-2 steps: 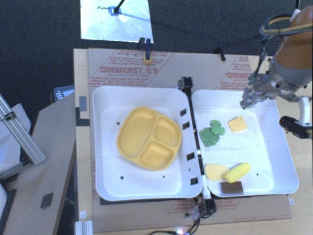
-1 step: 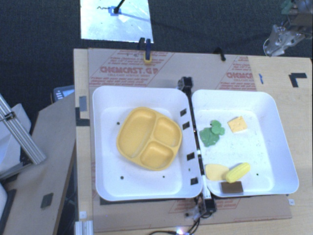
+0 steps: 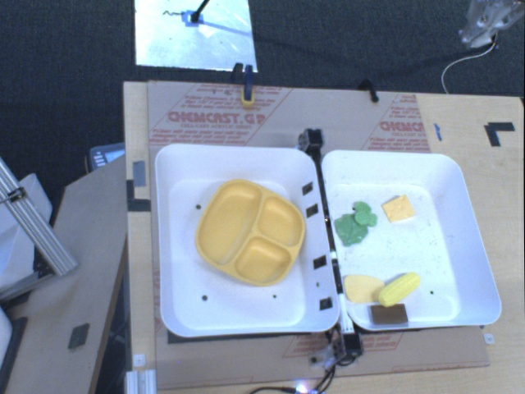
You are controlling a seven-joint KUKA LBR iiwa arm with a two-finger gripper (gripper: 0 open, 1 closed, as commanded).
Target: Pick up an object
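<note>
— Looking over the bench, we see the gripper (image 3: 490, 16) parked high at the top right corner, well away from both bins and blurred, so we cannot tell what state it is in.

— Agreed. So which object do we go for? The right bin (image 3: 472, 195) holds all the small pieces: a green leafy toy (image 3: 354, 225) near the divider, a yellow cheese wedge (image 3: 399, 209) just beside it toward the back, and along the front wall a pale yellow slice (image 3: 362, 287), a corn cob (image 3: 399, 286) and a brown block (image 3: 389, 315).

— We judge the cheese wedge the cleanest target. It sits apart from its neighbours with bare bin floor around it, so a straight descent should meet nothing else.

— And the front cluster? The corn cob seems to touch both the slice and the block, and all three crowd the wall. We would probably nudge one while closing on another.

— Then the left bin (image 3: 176, 220) with the yellow divided plate (image 3: 250, 231)?

— Wide and shallow; we doubt a two-finger pinch would hold it except at the rim. Better to centre over the wedge, align across its narrower side, and descend squarely.
</note>
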